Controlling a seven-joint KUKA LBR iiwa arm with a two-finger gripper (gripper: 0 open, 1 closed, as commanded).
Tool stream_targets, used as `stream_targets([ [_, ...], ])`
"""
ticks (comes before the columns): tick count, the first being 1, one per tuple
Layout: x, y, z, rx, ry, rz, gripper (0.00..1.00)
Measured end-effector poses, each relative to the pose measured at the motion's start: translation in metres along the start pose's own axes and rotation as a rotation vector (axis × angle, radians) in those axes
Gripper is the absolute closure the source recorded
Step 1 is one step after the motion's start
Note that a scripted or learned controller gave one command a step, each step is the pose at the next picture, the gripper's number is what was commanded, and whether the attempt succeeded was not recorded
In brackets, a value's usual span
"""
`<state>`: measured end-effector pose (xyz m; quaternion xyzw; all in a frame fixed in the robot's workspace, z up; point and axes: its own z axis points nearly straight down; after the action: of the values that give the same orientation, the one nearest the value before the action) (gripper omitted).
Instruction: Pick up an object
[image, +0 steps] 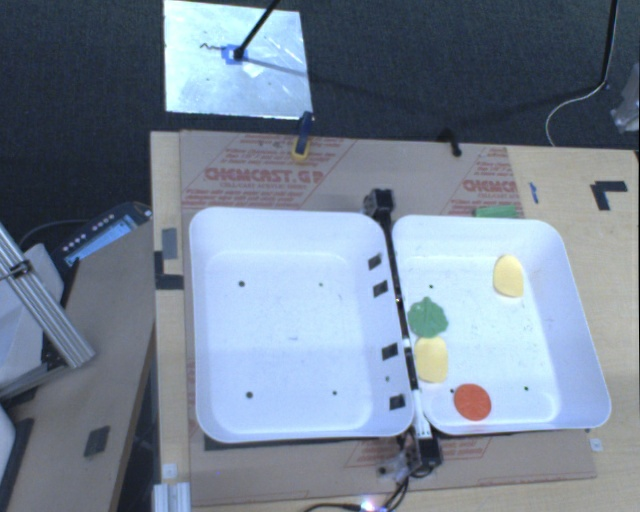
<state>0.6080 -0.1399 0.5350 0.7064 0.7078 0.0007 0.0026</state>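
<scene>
The worktop (250, 160) is seen from above, carrying two shallow white bins side by side. The left bin (290, 325) is the larger in view and bears nothing but a few dark dots on its floor. The right bin (540, 300) holds all four candidates for picking. A green piece (428, 317) lies close to the bin's left wall, with a yellow piece (432, 360) just below it, touching or nearly so; a grasp on either is judged to be crowded by the other and by the wall beside them. A red disc (473, 402) lies near the lower edge, a little apart from that pair. A second yellow piece (508, 276), with its long axis running up and down the view, lies well apart from the rest towards the upper right, so it is judged the freest target for an arm reaching in from the right. The state of the fingers cannot be told.
</scene>
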Motion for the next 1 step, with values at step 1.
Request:
stream_targets([
  [1,-0.0054,0.0515,-0.0004,-0.001,0.0,-0.003,1.0],
])
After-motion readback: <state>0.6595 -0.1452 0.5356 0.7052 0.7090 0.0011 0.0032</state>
